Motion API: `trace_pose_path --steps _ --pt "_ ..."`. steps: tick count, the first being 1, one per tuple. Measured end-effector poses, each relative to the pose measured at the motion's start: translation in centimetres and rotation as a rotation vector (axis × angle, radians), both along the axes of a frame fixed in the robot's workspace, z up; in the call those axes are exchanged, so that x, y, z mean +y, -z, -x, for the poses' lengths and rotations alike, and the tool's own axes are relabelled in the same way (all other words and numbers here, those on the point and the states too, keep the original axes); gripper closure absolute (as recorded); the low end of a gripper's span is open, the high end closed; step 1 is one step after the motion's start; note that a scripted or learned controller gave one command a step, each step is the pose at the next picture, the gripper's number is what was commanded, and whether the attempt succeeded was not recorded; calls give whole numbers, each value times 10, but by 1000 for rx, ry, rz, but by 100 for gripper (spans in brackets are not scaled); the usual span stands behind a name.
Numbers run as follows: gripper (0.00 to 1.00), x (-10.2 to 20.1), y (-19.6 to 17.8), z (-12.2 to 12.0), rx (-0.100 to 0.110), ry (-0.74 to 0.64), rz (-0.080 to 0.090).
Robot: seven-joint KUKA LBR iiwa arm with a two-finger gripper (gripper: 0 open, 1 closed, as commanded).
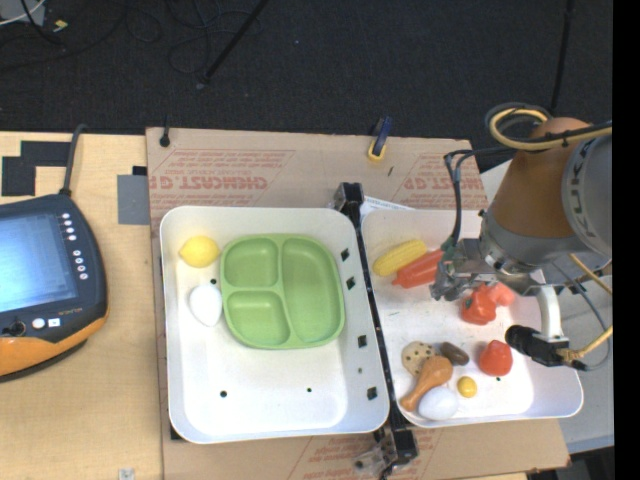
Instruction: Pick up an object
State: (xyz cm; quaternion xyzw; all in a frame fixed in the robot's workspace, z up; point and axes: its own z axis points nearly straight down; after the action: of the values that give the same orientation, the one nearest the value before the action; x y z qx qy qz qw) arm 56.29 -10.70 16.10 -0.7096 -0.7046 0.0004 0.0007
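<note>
Step in hand looks like the approach/descent onto a target in the right bin [560,400]; nothing is lifted yet as far as I can judge. The gripper [462,280] sits low at the right middle of the frame, over the upper part of that bin, just right of the orange-red carrot-like piece [418,269] and the yellow corn [399,256], and just left of a red lumpy toy [482,304]. Can't tell its state; cables and the wrist body clutter that spot, and no object is visibly in it. Likely candidates are the carrot piece or the red toy, both right next to the tool; can't tell which it's aimed at. Lower in the same bin: a cookie [416,355], a dark brown piece [453,352], a tan drumstick [431,375], a white egg [438,402], a small yellow ball [466,387], a red strawberry-like item [495,358], all packed close. The left bin [260,408] carries a green divided plate [281,291], a lemon [199,251] and a white egg-shaped item [205,305] on its left side. Next move calls for centring on one item, closing firmly, then a straight lift; crowding near the carrot and corn risks a double contact or a push instead of a grasp.
</note>
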Motion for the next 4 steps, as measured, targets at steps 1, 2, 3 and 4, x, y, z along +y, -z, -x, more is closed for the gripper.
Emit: trace_pose_path --steps 1,2,3,4 --pt "100 -5 -42 0 -2 -1 0" --pt "100 -7 -68 0 -1 -5 0" --pt "100 40 -57 7 4 -9 -1" --pt "100 97 -66 9 2 -11 -2"
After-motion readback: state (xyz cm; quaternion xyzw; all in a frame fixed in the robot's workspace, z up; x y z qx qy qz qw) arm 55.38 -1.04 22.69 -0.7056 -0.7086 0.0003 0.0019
